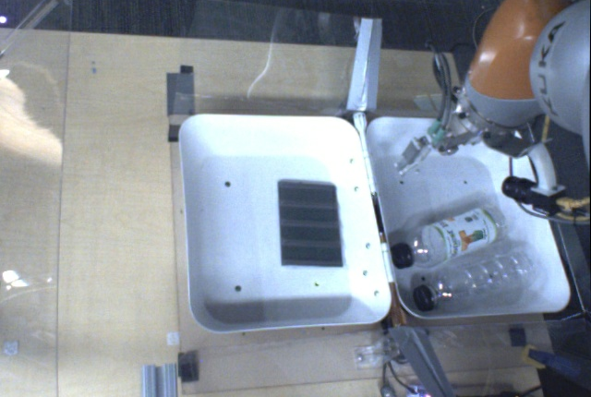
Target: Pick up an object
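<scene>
My gripper (409, 157) hangs over the far left part of the right bin (554, 294), reaching in from the right under the orange-banded wrist. Its fingers stand a little apart, open, with nothing between them. Nearer the front of that bin lie two clear plastic bottles on their sides, black caps pointing left: one with a white and green label (454, 236), and a plain one (476, 280) in front of it. Both bottles lie apart from the gripper. A dark ribbed rectangular block (309, 222) lies flat in the middle of the left bin (199, 201).
A divider wall (374, 201) separates the two bins. A metal bracket (363, 63) stands behind the bins at their joint. Cables and a black connector (531, 192) hang off the arm over the right bin's right side.
</scene>
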`<action>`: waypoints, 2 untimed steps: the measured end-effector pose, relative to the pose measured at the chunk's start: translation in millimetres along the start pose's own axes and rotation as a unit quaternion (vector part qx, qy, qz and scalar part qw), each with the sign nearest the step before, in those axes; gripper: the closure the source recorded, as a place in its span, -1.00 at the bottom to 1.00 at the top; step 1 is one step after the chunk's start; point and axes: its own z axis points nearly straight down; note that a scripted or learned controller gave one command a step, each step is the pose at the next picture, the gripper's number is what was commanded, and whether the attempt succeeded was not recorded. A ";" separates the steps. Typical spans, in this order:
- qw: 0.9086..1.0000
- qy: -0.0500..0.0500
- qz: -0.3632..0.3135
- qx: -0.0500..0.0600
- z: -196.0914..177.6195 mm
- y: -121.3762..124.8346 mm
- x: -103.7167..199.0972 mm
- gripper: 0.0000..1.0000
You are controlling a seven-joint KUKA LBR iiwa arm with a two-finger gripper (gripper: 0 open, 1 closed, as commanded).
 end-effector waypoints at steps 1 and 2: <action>0.999 0.000 0.051 0.001 64.6 -68.7 -34.6 -1.00; 1.000 -0.003 0.014 -0.004 96.0 -106.5 -47.4 -1.00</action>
